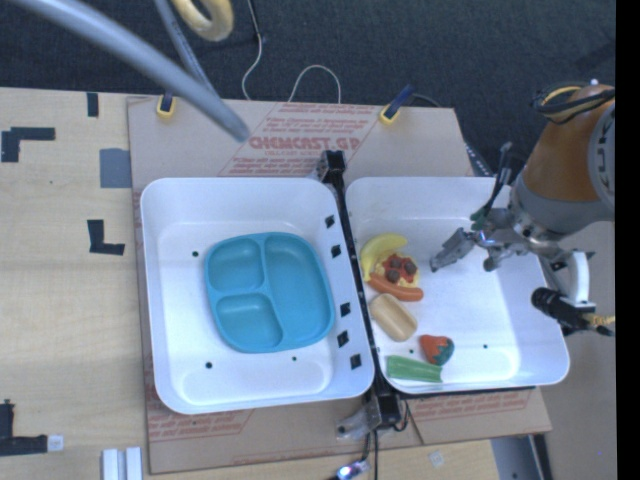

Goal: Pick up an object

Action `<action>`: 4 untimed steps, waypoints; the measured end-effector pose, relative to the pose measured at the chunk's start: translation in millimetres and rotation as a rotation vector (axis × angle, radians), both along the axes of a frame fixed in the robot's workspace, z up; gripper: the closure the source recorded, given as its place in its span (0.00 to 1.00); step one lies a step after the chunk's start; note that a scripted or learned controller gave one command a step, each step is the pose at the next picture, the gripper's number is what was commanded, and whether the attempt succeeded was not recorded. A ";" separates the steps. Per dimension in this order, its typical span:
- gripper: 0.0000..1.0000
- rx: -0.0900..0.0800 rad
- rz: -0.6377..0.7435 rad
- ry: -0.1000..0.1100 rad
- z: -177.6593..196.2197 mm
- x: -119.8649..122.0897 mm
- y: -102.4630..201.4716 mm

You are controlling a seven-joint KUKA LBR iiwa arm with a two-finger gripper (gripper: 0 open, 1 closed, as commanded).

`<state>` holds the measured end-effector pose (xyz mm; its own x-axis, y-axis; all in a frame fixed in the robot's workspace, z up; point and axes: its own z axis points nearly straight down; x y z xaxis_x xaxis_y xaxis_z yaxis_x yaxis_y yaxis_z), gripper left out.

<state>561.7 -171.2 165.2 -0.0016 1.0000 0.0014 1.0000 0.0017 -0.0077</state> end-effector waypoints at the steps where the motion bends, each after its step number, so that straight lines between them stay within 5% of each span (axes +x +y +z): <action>1: 0.00 0.000 0.000 0.000 -47.1 4.9 0.8; 2: 1.00 -0.001 0.002 -0.003 -35.2 6.1 1.3; 4: 1.00 -0.002 0.001 -0.010 61.1 1.0 3.8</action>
